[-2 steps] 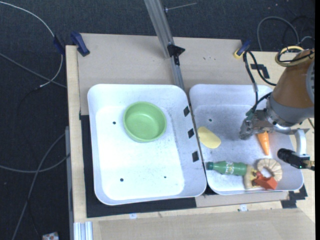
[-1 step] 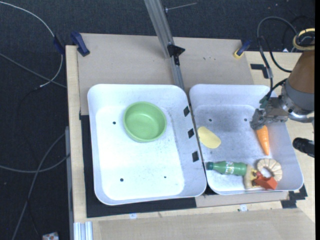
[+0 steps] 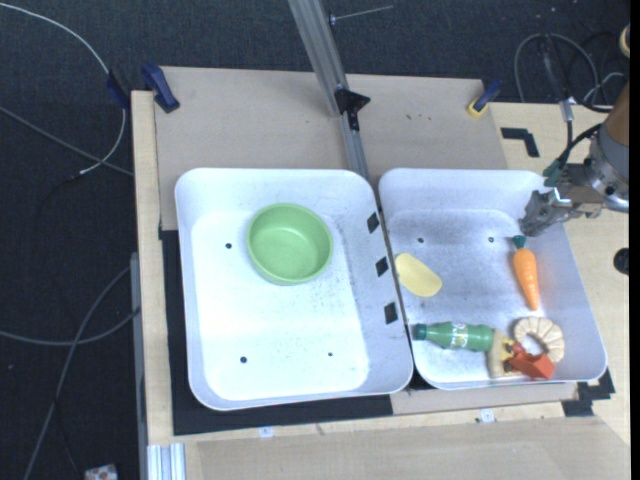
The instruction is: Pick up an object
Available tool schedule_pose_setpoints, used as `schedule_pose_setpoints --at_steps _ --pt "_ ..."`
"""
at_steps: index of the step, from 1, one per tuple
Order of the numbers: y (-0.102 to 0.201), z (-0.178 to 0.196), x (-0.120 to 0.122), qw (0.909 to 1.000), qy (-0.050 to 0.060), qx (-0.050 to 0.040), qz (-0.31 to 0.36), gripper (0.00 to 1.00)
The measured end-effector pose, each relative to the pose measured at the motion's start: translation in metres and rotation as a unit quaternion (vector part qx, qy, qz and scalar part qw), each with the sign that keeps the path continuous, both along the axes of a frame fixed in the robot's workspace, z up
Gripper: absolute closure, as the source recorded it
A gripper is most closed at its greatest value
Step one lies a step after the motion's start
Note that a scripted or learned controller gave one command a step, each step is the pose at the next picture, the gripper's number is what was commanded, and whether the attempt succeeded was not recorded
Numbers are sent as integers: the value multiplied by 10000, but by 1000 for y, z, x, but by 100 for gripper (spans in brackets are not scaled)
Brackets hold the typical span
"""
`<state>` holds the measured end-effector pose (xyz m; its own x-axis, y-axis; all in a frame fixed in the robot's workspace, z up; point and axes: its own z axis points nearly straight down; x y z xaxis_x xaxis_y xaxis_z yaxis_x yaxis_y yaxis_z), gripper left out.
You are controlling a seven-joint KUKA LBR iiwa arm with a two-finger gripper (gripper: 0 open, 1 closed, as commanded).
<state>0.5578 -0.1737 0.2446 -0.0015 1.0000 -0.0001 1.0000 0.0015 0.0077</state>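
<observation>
The pincer hung low over the far right corner of the right bin, pointing down and to the left from the grey wrist that entered at the right edge of the view; whether its fingers were spread or pressed together could not be told, and nothing showed between them. Just below its tip lay the carrot, green stalk end nearest the pincer and orange body running toward the near side of the bin, close to the tip but not visibly touched by it. Further toward the near wall sat a pale ring-shaped toy with a red piece against its near edge, and to the left of these a green bottle lay on its side, cap pointing left, with a white label whose writing was too small to read. A yellow, rounded piece rested near the left wall of the same bin. Across the dividing rims, the left bin held a green bowl, upright, in its far half and well apart from the pincer. Both bins stood on the tan worktop, where a blue clamp gripped the far left corner and a slanted metal rail ran down to the gap between the bins.
</observation>
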Motion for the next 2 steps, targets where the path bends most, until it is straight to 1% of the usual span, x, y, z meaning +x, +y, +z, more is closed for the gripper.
schedule_pose_setpoints --at_steps 1,2 --pt "0 14 1 10000 6 -7 4 100" --pt "53 21 13 10000 1 2 22 100"
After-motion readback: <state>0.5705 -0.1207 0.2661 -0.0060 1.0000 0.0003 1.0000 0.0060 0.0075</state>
